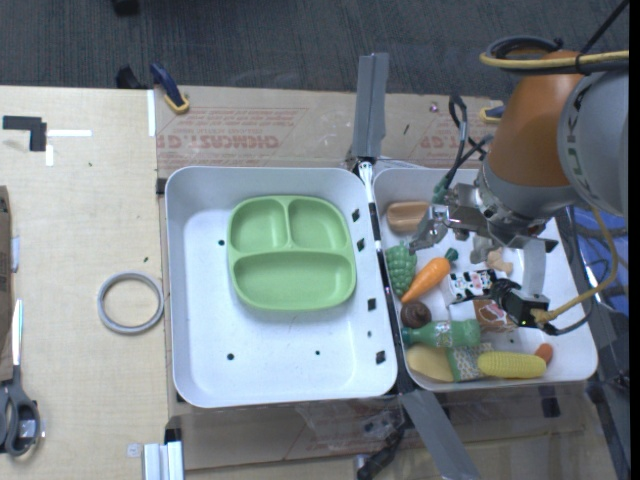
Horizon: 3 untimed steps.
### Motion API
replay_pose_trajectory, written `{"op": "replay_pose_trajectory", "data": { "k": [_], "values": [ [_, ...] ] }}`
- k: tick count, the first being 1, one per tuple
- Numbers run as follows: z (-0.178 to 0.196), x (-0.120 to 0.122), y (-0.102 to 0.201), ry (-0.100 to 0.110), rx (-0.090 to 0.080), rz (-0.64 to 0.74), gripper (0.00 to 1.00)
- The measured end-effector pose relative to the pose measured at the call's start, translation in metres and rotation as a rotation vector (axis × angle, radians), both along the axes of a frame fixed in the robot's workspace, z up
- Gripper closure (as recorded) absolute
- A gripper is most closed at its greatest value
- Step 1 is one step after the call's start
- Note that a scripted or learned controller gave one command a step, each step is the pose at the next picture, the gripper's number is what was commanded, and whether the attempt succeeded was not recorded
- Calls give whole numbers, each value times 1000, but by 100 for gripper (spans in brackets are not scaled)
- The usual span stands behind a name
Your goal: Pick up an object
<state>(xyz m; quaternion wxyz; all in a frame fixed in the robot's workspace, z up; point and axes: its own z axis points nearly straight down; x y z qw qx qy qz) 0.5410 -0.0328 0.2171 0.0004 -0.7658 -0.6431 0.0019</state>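
The right bin [575, 368] holds a heap of toy food. An orange carrot [430, 276] lies beside a green knobbly piece [400, 263], with a tan bread roll [407, 215] behind them. A brown round piece [415, 315], a yellow piece [430, 365], a yellow corn cob [512, 365] and a white-and-black item [470, 285] lie toward the front. My gripper [478, 251] hangs low over the middle of this bin, just right of the carrot, and hides what is beneath it. I see nothing lifted.
The left bin [200, 348] holds a green divided plate [292, 253]. A divider wall [372, 258] separates the bins. On the bench at left lie a grey tape ring [130, 301] and scissors [18, 413]. A yellow cable [570, 303] trails from the wrist.
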Motion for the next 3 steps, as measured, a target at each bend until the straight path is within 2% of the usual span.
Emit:
{"op": "replay_pose_trajectory", "data": {
  "k": [1, 2, 3],
  "values": [
    [-114, 37, -67, 1, 0, 155, 0],
    [-124, 26, -75, -5, -2, 387, 0],
    [-6, -5, -93, -2, 1, 303, 0]
  ]
}}
